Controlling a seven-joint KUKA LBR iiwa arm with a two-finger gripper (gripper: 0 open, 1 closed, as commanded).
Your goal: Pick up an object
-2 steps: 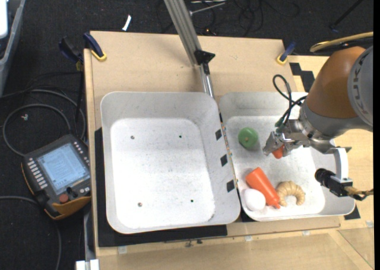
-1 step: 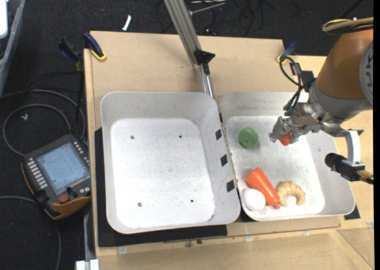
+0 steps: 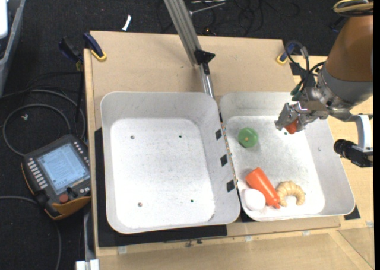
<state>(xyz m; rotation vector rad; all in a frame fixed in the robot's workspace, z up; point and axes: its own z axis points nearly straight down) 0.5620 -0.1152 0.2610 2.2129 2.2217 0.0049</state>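
A: What is shown nearest the camera in the right bin (image 3: 332, 162)?

B: Three objects are grouped at the near edge of the right bin: a white egg-shaped object (image 3: 255, 199), an orange carrot-shaped object (image 3: 264, 186) lying against it, and a tan croissant-shaped object (image 3: 291, 192) just beside the carrot on its right.

A: What is found farther back in that bin?

B: A green round object (image 3: 248, 137) is seen alone near the bin's left wall, well apart from the near group. The gripper (image 3: 289, 123) is seen above the far right part of the bin, to the right of the green object and apart from it. Something small and red-orange is seen at the gripper's tip; what it is cannot be told. Whether the fingers are open or closed cannot be told.

A: And the left bin (image 3: 113, 144)?

B: It is set side by side with the right bin on the table (image 3: 148, 61). Beyond both bins, a grey metal rail (image 3: 181, 16) is seen slanting across the table's far edge.
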